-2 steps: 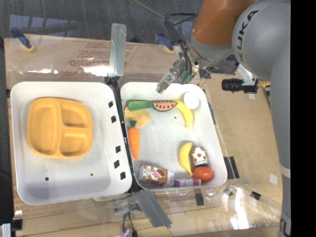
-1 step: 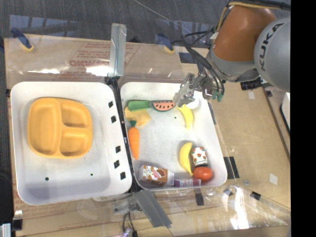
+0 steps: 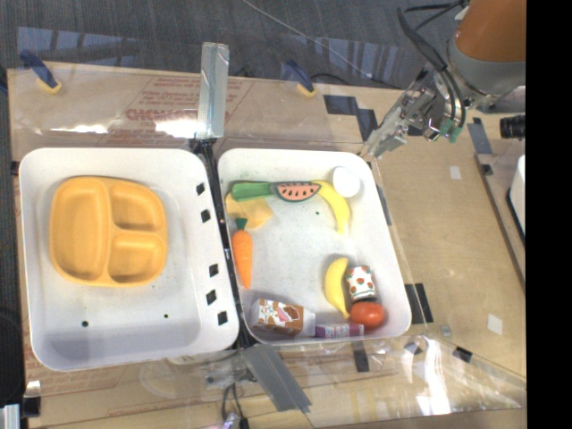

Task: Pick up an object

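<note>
The right bin holds several toy foods: a watermelon slice, a green-handled piece, a long banana, a white round lid, a carrot, a short banana, a small red-and-white can, a tomato and a brown packet. My gripper hangs above the bench just outside the bin's far right corner, slanting down and to the left. It touches none of the objects and nothing is in it.
The left bin holds a yellow divided plate. A black divider runs between the bins. Cables trail from the wrist at the upper right. Tape strips lie on the bench around the bins.
</note>
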You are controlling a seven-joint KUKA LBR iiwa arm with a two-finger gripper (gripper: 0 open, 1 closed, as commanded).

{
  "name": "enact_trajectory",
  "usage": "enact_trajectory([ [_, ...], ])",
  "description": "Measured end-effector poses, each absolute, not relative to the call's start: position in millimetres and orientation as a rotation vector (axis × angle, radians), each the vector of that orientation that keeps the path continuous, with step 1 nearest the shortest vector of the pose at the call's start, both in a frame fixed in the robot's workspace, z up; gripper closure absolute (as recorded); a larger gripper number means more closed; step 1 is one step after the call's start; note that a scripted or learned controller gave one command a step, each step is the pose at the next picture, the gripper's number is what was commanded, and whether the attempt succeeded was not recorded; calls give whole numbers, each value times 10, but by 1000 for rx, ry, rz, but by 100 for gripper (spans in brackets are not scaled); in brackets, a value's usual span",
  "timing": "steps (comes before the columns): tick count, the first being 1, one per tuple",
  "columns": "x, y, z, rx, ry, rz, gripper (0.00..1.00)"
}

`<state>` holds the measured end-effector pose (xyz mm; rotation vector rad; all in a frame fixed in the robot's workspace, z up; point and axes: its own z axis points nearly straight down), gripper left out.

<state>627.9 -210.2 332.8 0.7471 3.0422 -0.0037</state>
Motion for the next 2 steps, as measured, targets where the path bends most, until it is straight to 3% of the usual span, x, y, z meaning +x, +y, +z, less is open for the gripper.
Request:
enact_trajectory([
  [1,6463,-1867,2228,996,2988,-1,100],
  [2,6412,-2094,2928,1210,2892,-1,100],
])
